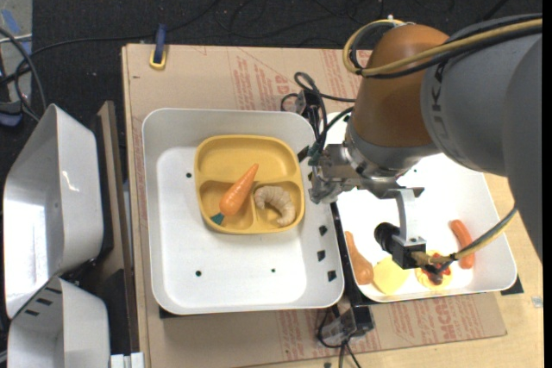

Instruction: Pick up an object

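Arm [448,99] in from view R, orange band hanging over the seam btwn the two white bins. Gripper [326,177] low at that seam, just beside the R rim of the yellow plate [250,146]. Tucked under the wrist, so spread vs pressed together not readable from this angle.

L bin [172,271] on the worktop [216,69]: divided plate toward the far side w/ two pickable things.
- Carrot [239,190]: lying slantwise, thick end in the near-L compartment, tip pointing up-R across the divider, small green bit at the thick end.
- Shrimp [276,204]: curled in the near-R compartment, just beside the carrot, near the gripper but apart from it.

R bin [493,271], partly under the arm:
- orange stick-shaped piece [356,258] by the L wall
- pale yellow round piece [388,277] touching its near end
- small red-orange sausage shape [462,239] toward the R side, well apart from the gripper
- red-yellow item [435,270] btwn those two; too small to ID
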Robot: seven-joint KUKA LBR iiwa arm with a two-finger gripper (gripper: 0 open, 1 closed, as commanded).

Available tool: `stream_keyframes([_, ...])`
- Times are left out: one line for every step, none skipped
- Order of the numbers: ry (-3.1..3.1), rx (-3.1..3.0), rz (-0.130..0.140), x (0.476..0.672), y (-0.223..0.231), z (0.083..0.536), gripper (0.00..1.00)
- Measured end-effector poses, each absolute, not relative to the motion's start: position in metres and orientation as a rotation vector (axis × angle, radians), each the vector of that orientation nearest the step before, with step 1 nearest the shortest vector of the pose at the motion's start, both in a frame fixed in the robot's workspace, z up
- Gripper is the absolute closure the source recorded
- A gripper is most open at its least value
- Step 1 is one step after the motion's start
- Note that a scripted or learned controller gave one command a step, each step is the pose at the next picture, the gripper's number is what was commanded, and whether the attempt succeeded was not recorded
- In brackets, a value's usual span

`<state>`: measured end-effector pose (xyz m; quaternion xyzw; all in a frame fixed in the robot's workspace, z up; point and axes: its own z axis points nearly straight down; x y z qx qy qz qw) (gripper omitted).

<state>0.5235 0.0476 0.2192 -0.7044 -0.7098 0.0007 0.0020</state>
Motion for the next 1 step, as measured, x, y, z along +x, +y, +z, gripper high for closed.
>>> stream_keyframes([-2.228, -2.210, 0.001, 0.5081, 0.0971, 0.2143, 1.00])
